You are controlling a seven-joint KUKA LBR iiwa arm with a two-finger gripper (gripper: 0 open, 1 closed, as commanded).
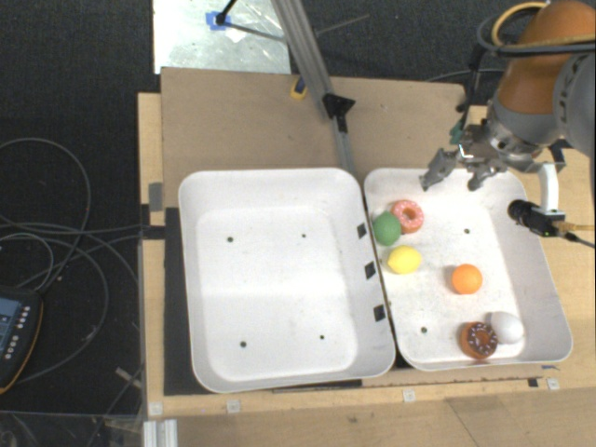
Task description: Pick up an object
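In the right bin (521, 250) lie a pink frosted donut (408, 216), a green ball (386, 228), a yellow lemon (404, 260), an orange (467, 278), a chocolate donut (480, 340) and a white egg-like ball (507, 327). My gripper (457, 176) hangs over the bin's far edge, above and to the right of the pink donut. Its two fingers are spread apart with nothing between them.
The left bin (205, 203) stands beside the right one, joined by black clips. A grey pole (307, 49) slants across the bench's back. Cables and a pendant (14, 329) lie on the floor at left.
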